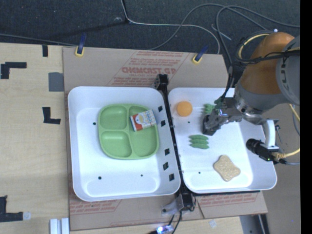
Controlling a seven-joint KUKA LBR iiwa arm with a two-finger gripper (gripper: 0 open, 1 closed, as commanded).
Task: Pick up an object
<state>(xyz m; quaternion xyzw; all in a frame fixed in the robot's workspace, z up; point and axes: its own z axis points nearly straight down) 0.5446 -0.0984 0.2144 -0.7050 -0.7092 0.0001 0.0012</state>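
Observation:
My gripper [210, 126] hangs low over the right bin [253, 184], reaching in from the right. Just below and left of it lies a green pea pod [199, 140], apart from the fingertips. A second bit of green [208, 107] shows above the gripper, partly hidden by it. An orange ball [184, 108] sits at the bin's upper left. A tan slice of bread [226, 168] lies near the bin's front. In the left bin, a small red and white carton [143, 119] rests on the green divided plate [117, 140].
The left bin [83, 179] stands beside the right one, with a black clip divider [168, 130] between them. Both rest on a cardboard sheet [146, 65]. Cables run over the dark surface at the back.

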